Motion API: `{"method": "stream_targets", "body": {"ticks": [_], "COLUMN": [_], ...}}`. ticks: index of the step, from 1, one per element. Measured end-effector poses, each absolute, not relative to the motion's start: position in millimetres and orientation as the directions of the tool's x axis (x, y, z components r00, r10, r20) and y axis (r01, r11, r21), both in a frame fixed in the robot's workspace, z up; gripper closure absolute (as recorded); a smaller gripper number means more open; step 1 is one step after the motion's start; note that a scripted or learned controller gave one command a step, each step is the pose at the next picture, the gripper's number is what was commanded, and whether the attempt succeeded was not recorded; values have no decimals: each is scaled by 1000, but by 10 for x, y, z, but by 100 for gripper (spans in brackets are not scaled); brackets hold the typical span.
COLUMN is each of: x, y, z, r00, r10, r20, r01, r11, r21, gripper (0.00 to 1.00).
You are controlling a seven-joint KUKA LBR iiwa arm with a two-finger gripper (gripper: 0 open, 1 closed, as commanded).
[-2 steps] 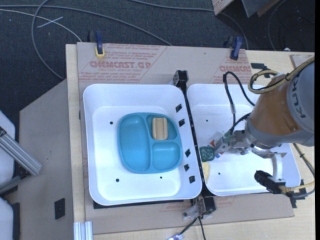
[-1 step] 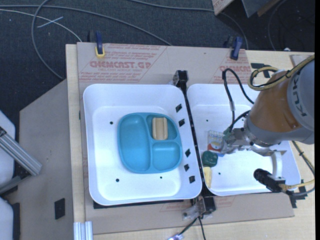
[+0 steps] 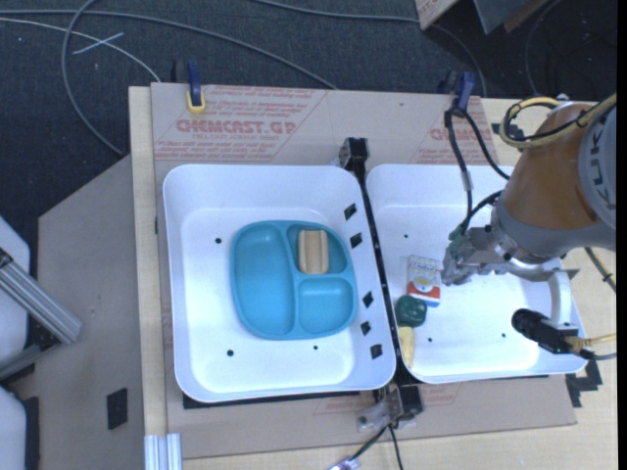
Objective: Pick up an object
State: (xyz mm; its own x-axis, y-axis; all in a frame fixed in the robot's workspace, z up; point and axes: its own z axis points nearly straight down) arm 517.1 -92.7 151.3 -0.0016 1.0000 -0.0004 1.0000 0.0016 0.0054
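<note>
My gripper hangs low over the right bin, near its middle, at the end of the grey arm with the orange band. Just left of it lies a small clear packet with an orange and white label. A dark green object sits below that packet, and a small yellow piece lies by the bin's front left corner. The gripper is beside the packet, and I cannot make out whether anything is between its fingers.
The left bin holds a blue divided plate with a tan block in its upper right compartment. A black divider with clips runs between the bins. A black cable loops over the right bin's back.
</note>
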Motion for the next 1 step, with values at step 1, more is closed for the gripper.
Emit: {"method": "stream_targets", "body": {"ticks": [1], "x": [5187], "y": [-912], "z": [2155], "r00": [-2], "r10": [1000], "r20": [-1], "r01": [1000], "r11": [2], "r21": [8], "gripper": [100]}}
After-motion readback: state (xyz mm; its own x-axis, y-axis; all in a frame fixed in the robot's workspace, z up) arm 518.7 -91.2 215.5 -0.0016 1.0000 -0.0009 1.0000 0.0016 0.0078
